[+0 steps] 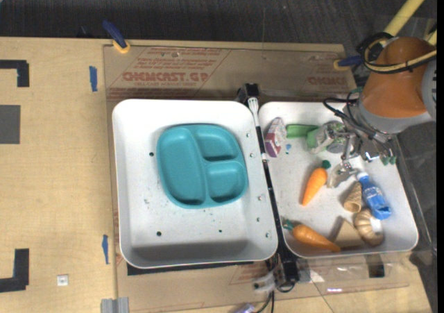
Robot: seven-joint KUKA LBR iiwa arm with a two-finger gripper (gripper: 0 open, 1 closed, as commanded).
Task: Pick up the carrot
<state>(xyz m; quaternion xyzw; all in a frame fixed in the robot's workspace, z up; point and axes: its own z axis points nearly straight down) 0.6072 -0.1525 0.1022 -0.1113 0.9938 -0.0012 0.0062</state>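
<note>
- The carrot point(313, 186) lies in the right bin point(409, 200), near its middle, tilted with the thicker end up and to the right and the tip down and to the left.
- The gripper point(345, 164) hangs over the right bin just to the right of the carrot's upper end; nothing shows between its metal parts, and I cannot tell how it stands, open or closed.
- The arm's orange band point(394, 86) sits above the bin's upper right corner, with black and yellow cables looped around it.
- A second orange carrot-like piece point(313, 237) lies along the front wall of the right bin, its dark green end pointing left.
- A blue and white bottle point(374, 198) lies near the right wall, beside a tan shell-like item point(353, 198) and a brown rounded one point(368, 225).
- A green item point(301, 130) and a small white packet with purple print point(275, 137) lie at the back left of the right bin.
- The left bin point(132, 187) holds a teal divided plate point(201, 164) with three compartments, lying flat near its middle.
- Both bins rest on a cardboard sheet point(173, 69) on the wooden bench point(55, 166).
</note>
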